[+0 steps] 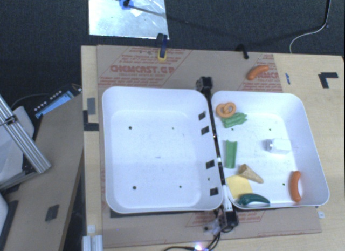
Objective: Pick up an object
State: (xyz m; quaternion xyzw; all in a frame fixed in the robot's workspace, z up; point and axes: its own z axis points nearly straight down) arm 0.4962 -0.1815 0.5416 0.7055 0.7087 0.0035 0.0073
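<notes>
The right bin (307,131) holds several small toy foods. An orange ring (226,109) lies at its back left beside a leafy green piece (235,119). A green stick (230,154) lies along the left side. Nearer the front are a tan cone (251,173), a yellow slab (239,184) and a dark green piece (253,199). A pale grey-white block (276,146) sits mid-bin. An orange sausage (295,185) lies by the front right wall.
The left bin (156,147) sits beside the right one, joined by black clips (207,131). Another orange sausage (257,72) lies on the cardboard behind the right bin. A yellow-blue clamp (161,47) stands at the board's back edge.
</notes>
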